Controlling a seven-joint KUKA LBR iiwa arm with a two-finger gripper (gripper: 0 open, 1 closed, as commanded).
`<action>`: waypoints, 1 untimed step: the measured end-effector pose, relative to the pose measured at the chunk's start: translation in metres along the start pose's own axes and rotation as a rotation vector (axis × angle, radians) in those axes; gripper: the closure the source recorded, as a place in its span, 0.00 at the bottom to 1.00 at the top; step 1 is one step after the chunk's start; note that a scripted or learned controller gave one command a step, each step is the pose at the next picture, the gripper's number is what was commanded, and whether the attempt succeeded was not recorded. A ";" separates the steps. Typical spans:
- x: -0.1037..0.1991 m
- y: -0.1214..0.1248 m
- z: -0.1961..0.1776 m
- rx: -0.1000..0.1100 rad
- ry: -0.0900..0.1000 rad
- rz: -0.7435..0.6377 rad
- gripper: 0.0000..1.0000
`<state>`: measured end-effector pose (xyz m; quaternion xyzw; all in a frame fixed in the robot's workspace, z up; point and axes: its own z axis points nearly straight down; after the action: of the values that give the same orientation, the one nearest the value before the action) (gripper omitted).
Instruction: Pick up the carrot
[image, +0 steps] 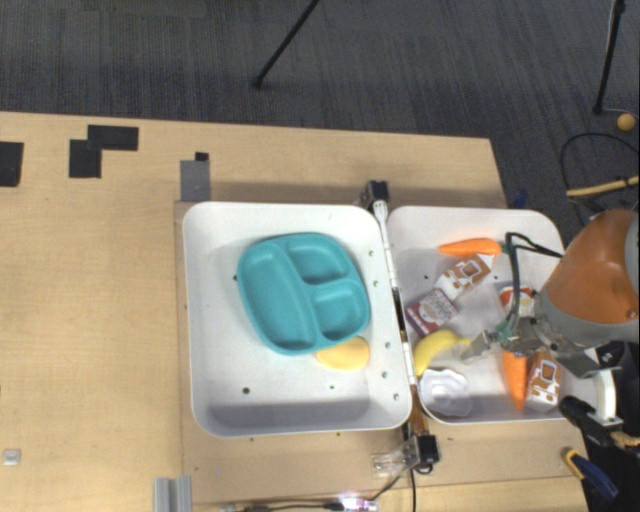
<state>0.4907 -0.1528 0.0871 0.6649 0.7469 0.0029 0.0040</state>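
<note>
Carrot (514, 378) lies lengthwise in the right bin (545, 228), near its front wall, just beside a snack packet (543, 380). Gripper (503, 338) hovers right over the carrot's upper end; grip state unreadable. Judgement: descend centred, straddling the carrot's width, clear of the packet.

Light wooden bench (90, 330), two white bins (215, 400) side by side, touching

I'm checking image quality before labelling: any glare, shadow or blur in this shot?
Camera view: even, soft light; a faint shadow under the teal plate; the white bins look bright, detail intact; the arm near the right edge looks slightly soft; carrots stay sharp.
</note>
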 end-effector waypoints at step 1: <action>-0.001 0.004 -0.013 -0.010 -0.005 -0.001 1.00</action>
<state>0.4948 -0.1532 0.0997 0.6644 0.7473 0.0051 0.0091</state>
